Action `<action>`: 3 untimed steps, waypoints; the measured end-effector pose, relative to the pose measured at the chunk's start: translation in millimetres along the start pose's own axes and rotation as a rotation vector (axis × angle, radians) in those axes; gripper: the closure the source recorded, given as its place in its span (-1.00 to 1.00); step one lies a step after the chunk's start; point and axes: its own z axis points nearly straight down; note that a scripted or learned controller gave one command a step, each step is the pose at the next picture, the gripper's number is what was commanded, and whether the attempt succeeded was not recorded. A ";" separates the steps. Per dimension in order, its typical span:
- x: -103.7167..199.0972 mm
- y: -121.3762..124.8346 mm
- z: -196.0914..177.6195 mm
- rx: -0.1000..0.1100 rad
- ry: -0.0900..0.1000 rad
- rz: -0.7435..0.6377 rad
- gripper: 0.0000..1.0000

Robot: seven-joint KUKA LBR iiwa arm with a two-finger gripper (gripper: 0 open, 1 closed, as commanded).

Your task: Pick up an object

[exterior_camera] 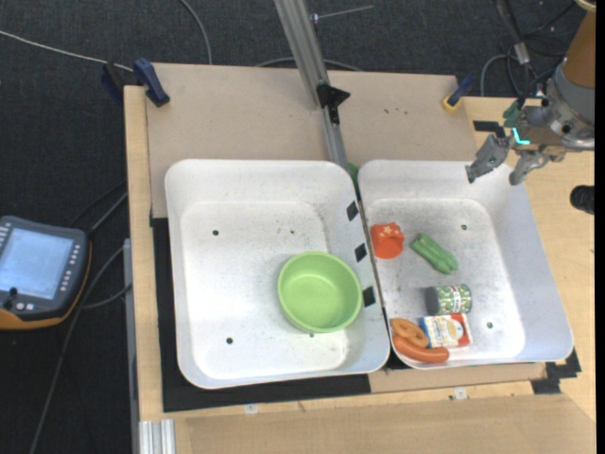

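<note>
The jaws [502, 165] stand apart with nothing between them, hanging over the far right corner of the right bin [526, 253], beneath the grey arm [579, 83]. Inside that bin, an orange-red cup-like object [387, 240] sits against its left wall, with a green pepper-like piece [434, 253] just beside it to the right. Nearer the bin's front edge are a small green-labelled can [453, 299], a red-and-white carton [446, 330] and a toy hot dog [416, 341], crowded close together. Left of this bin, the left bin [217, 253] holds a green bowl [319, 291] near its right wall. Both bins rest on the tabletop [246, 112].
</note>
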 end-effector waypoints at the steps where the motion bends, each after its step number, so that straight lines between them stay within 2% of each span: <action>1: 0.0 0.0 0.1 0.000 0.000 0.000 -1.00; 2: 4.2 4.9 60.3 0.005 0.001 -0.001 -1.00; 3: -2.4 4.4 104.9 0.004 0.000 0.000 -1.00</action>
